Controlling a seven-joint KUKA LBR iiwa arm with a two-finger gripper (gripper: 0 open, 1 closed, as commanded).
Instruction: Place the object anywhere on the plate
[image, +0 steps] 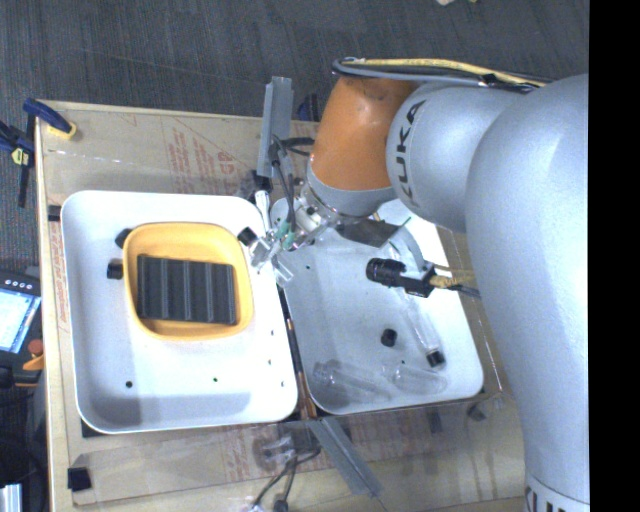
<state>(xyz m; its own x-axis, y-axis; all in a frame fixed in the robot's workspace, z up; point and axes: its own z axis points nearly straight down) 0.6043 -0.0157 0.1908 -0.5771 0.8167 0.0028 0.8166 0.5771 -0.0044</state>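
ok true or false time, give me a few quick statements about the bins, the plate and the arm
1. The yellow plate lies in the left bin. True.
2. The plate bears a dark ridged insert. True.
3. The clear tubes lie on the plate. False: they lie in the right bin, near its front edge.
4. The arm reaches in from the left. False: it comes from the right.
5. The gripper hangs near the seam between the bins. True.

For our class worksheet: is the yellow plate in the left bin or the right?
In the left bin: the yellow plate lies flat inside its white walls.
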